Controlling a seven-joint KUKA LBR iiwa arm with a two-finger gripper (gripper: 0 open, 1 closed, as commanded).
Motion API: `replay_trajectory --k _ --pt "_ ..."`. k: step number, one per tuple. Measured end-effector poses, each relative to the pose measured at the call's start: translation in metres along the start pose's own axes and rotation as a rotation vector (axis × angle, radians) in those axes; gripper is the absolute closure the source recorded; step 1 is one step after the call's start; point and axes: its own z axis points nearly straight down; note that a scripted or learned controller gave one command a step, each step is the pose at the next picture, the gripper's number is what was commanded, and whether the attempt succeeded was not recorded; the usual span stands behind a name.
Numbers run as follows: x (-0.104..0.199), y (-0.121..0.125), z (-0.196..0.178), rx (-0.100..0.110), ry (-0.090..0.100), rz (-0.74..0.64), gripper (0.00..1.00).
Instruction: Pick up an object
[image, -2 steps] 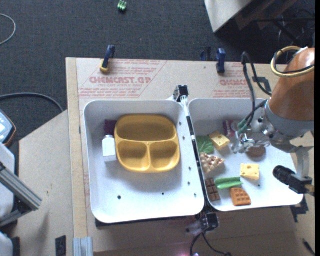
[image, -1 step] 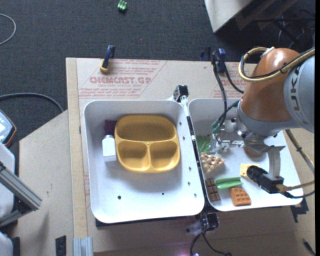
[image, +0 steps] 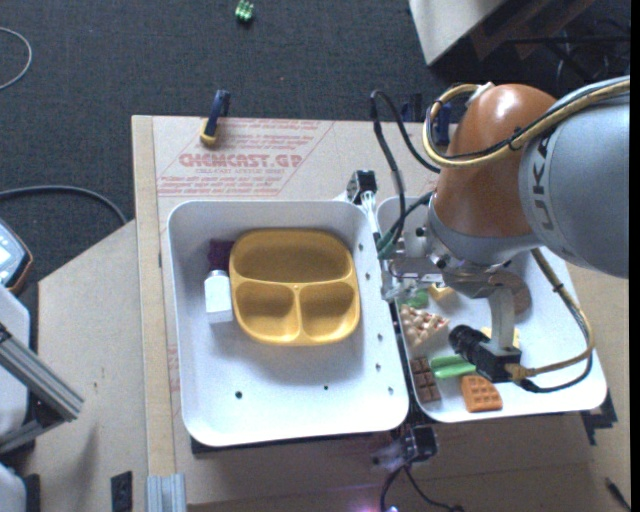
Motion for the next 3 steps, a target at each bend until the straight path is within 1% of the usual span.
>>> replay_trajectory --k 1,2,3 --pt "0.022 0.001 0.019 0.007 -0.001 0.005 1.00" --pt "0.025 0.006 -0.002 -0.001 -0.002 0.005 1.00" --pt "0.023 0.012 0.003 0.000 -0.003 0.007 1.00"
